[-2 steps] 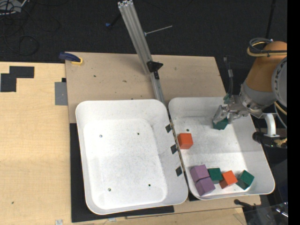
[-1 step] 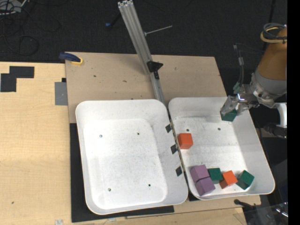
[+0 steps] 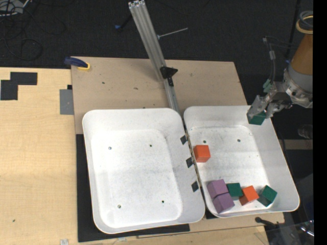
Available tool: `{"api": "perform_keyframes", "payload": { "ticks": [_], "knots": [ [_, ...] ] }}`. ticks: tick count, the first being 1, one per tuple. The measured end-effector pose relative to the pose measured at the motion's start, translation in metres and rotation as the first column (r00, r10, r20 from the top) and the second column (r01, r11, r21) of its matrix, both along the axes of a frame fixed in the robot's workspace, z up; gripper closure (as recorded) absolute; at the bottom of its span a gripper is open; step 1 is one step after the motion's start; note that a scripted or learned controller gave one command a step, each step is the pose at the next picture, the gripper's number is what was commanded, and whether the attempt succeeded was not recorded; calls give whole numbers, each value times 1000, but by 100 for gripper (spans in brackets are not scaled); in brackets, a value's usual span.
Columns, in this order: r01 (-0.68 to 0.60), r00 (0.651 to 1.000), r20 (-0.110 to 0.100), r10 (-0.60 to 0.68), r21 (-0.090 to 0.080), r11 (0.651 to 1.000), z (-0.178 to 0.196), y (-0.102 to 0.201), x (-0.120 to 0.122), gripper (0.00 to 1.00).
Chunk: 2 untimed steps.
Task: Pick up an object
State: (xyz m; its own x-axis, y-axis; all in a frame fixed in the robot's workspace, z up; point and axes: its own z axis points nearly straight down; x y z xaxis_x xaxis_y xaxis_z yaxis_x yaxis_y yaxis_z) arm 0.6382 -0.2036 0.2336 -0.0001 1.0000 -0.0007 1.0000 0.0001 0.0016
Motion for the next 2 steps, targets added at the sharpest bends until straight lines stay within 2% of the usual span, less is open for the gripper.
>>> {"api": "perform_keyframes", "payload": {
  "ticks": [2],
  "knots": [
    [-5, 1000, -6, 5, 4, 1000, 16, 104, -31, 100]
  ]
}}
